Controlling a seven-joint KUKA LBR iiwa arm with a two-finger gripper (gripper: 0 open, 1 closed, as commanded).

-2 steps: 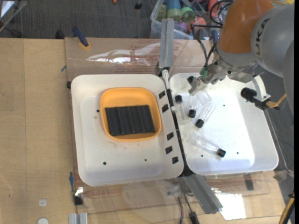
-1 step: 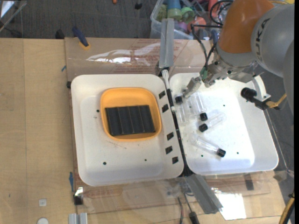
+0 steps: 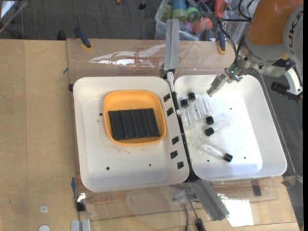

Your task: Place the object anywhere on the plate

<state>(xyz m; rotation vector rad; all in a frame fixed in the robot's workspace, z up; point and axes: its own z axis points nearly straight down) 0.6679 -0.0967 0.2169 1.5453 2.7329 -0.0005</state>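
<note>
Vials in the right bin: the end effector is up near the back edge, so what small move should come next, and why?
Probably bring the end effector forward and down over the cluster of vials. It hangs above the right bin behind them, with nothing visibly between it and a vial, while the orange plate in the left bin holds just a black tray.

A single fixed camera sits above the bench and looks down at a slant, near enough that the two white bins fill the middle of the frame: the left bin (image 3: 91,172) toward 9 o'clock, the right bin (image 3: 267,129) toward 3 o'clock. The wooden benchtop (image 3: 33,129) spreads to 9 o'clock. The floor clutter lies at 12 o'clock, and the arm (image 3: 272,18) enters at 2 o'clock.
</note>
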